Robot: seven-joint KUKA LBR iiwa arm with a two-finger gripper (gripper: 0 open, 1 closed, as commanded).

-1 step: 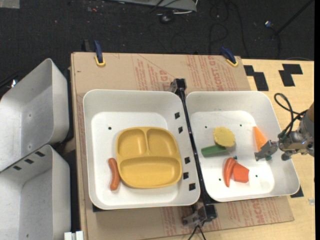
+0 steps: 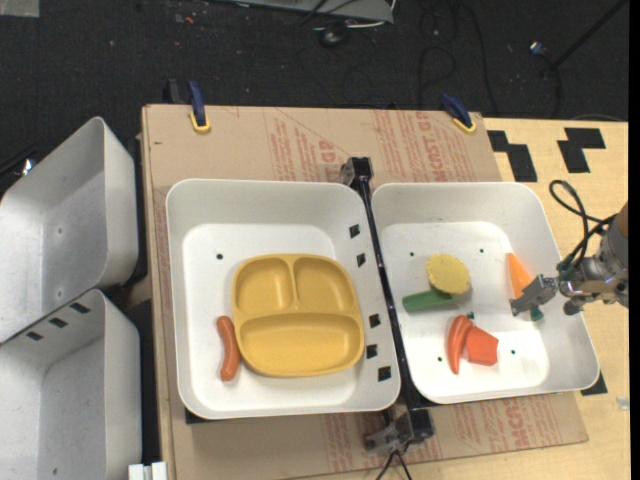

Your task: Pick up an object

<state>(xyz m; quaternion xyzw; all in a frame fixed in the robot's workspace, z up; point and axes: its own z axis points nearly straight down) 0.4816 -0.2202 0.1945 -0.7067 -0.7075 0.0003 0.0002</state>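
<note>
Over the right bin's outer wall, the tool hung just beside an orange carrot-shaped piece; whether it was open or closed could not be told. Nearby lay a yellow item, a green stick and orange-red pieces. Across in the left bin sat a yellow divided plate beside a sausage.
</note>
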